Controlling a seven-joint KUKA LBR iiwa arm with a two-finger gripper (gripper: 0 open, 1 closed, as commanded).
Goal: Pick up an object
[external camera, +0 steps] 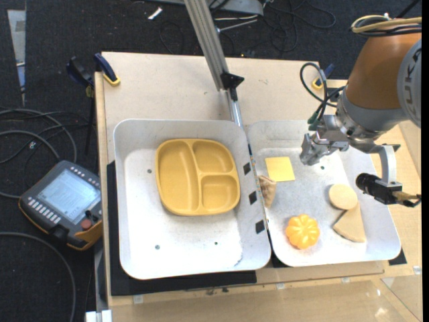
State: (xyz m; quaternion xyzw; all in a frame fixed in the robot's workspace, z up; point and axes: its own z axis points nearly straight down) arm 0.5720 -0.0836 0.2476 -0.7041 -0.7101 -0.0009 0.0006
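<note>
arm: grey KUKA with orange band [382, 72], enters from right of frame, wrist over upper part of right bin
jaws: gripper [312, 151] sits above the right bin [382, 247], just right of the yellow square; nothing visible between the fingers; released or clenched, can't tell from this angle
yellow square: flat tile [279, 168], upper left of right bin, just left of the gripper
orange pumpkin: small ribbed toy [302, 231], lower middle of right bin
round piece: pale tan disc [342, 196], right side of right bin, touching the wedge below it
wedge: tan triangular piece [350, 225], lower right of right bin
shell-like item: small beige object [268, 190] at the right bin's left edge, too small to identify
left bin: white [134, 180], holds a yellow three-compartment plate [198, 176], centre
desk: beige top [161, 86] under both bins
pendant: teach pendant [64, 203] on the floor, left of frame
</note>
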